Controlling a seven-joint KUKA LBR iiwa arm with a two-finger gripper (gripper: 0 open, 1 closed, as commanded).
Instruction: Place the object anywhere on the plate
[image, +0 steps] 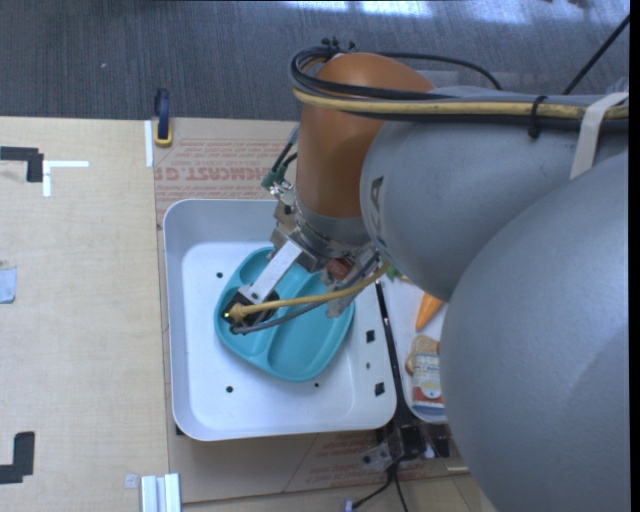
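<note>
Hanging over the blue plate (300, 355) in the white bin (200, 330), the gripper (338, 270) is seen; its grip state cannot be told.

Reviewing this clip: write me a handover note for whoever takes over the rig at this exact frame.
Gripper: low over the blue plate, under the wrist; its state cannot be told.
Things: the plate lies in the left bin; an orange item and a pale printed item lie past that bin's right rim, beside the arm.
Done: no object seen on the plate's bare part.
Left: check whether the gripper carries anything, then get the object onto the plate.
</note>
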